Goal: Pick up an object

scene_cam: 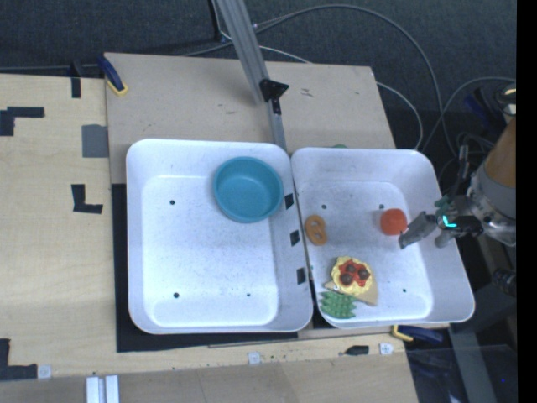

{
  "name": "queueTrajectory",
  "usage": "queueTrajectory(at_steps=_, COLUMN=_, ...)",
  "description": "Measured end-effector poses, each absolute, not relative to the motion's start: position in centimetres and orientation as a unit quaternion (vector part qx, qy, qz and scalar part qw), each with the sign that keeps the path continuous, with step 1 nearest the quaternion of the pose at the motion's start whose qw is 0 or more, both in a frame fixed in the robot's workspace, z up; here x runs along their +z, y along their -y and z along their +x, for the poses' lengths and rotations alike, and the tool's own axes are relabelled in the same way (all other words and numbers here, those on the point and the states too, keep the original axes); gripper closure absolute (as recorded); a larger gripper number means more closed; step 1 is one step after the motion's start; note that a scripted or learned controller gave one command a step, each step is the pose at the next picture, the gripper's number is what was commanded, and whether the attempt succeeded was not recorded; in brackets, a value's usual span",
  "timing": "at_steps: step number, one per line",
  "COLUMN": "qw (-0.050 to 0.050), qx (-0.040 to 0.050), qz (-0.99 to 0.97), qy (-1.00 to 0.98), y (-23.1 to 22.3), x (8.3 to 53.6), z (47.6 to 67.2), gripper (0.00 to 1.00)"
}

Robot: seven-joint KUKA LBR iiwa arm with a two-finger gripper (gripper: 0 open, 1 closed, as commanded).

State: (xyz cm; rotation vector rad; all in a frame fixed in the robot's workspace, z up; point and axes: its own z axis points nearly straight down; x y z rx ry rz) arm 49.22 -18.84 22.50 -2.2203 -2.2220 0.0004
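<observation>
Wooden bench (50, 250) bears two white bins (159, 309) side by side

Two shallow white bins, left (134, 225) and right (361, 152), touching side by side on a black mat (120, 267) atop the wooden table (185, 99). Slanted metal pole (239, 32) above their seam. Grey cables (336, 8) behind. Blue-and-yellow clamp (113, 75) at the far left corner.

Grey arm (495, 204) with orange band, dark claw (417, 232) bearing a teal light.
</observation>
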Motion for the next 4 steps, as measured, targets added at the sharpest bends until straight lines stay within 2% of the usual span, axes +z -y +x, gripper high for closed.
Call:
queueTrajectory(at_steps=1, qw=0.0, qx=0.0001, qz=-0.707, qy=0.707, y=18.8, x=22.5, z=49.2, gripper=0.0)
queueTrajectory(at_steps=2, qw=0.002, qx=0.0012, qz=-0.707, qy=0.708, y=17.8, x=16.9, z=49.1, gripper=0.0)
queueTrajectory(at_steps=3, qw=0.002, qx=0.0011, qz=-0.707, qy=0.707, y=18.2, x=11.9, z=49.9, gripper=0.0)
queueTrajectory(at_steps=4, qw=-0.002, qx=-0.0009, qz=-0.707, qy=0.708, y=18.2, x=9.0, z=50.0, gripper=0.0)
